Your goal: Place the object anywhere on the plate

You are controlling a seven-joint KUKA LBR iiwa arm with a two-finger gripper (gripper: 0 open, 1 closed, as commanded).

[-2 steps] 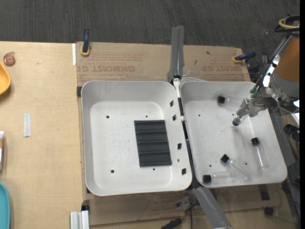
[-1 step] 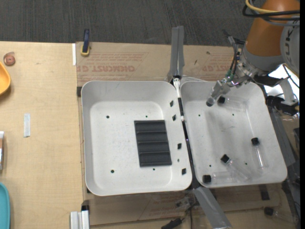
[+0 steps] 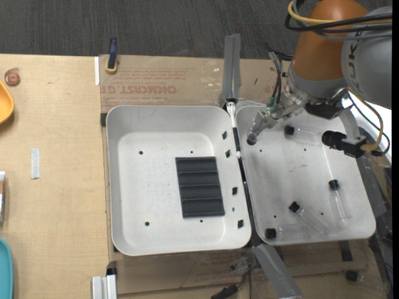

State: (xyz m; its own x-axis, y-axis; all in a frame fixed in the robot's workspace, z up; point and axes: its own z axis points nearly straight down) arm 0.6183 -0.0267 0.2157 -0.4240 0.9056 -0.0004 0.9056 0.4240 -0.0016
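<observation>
Left bin [image 3: 124,167]: white, shallow, just beside the right one.
Right bin [image 3: 355,223]: white, shallow, with small dark specks scattered on its floor.
Bench top [image 3: 50,198]: light wood, left of the bins.
Cardboard sheet [image 3: 162,83]: brown, with red print, lying behind the left bin.
Blue clamp [image 3: 112,48]: at the cardboard's far left corner.
Orange dish [image 3: 4,104]: at the left edge, cut off by the frame.
Teal item [image 3: 5,270]: at the lower left edge, partly out of frame.
Small white strip [image 3: 35,164]: lying on the wood, well apart from the bins.
</observation>
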